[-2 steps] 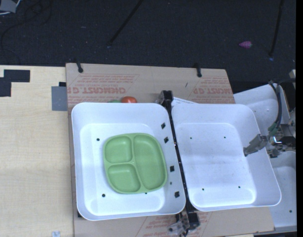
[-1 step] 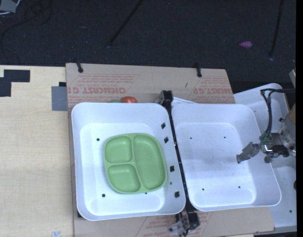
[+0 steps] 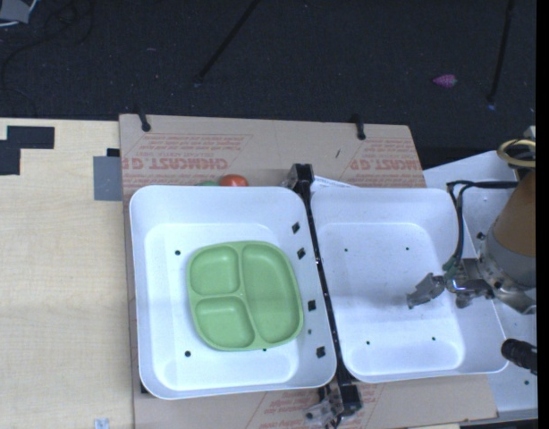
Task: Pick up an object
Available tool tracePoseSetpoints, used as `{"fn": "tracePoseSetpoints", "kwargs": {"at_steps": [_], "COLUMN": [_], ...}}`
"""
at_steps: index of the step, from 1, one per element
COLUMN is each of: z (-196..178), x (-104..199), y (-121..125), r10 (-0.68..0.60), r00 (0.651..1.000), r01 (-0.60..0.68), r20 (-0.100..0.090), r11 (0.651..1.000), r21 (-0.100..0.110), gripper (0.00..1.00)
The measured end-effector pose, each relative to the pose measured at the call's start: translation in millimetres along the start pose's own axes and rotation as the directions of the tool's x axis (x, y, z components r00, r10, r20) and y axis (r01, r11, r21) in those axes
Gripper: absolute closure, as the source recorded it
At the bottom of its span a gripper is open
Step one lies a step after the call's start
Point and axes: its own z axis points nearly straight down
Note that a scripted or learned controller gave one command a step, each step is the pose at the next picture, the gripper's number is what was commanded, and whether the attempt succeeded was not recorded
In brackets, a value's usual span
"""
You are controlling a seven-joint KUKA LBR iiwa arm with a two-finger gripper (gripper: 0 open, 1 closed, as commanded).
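Observation:
A light green divided plate (image 3: 245,294) with three compartments lies flat in the middle of the left bin (image 3: 158,231). My gripper (image 3: 425,292) hangs low over the right side of the right bin (image 3: 382,213), pointing left, with nothing visible in it. It is far to the right of the plate, across the divider between the bins. The arm, with its orange band, comes in from the right edge.
A small red-orange object (image 3: 232,181) sits just behind the left bin's far rim, on the cardboard sheet (image 3: 257,150). Black clips (image 3: 301,179) join the bins along the middle. A black cable (image 3: 460,206) loops over the right bin's far right corner.

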Motion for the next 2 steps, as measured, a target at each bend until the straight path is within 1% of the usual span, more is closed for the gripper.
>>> {"fn": "tracePoseSetpoints", "kwargs": {"at_steps": [1, 2], "z": [43.6, 31.6], "x": [-0.3, -1.4], "y": [2.8, 2.9], "r10": [0.0, 0.004], "r00": [1.0, 1.0], "r01": [0.0, -0.004], "r20": [0.001, 0.001], "r11": [1.0, 1.0], "r21": [-0.002, -0.004], "gripper": [0.0, 1.0]}}
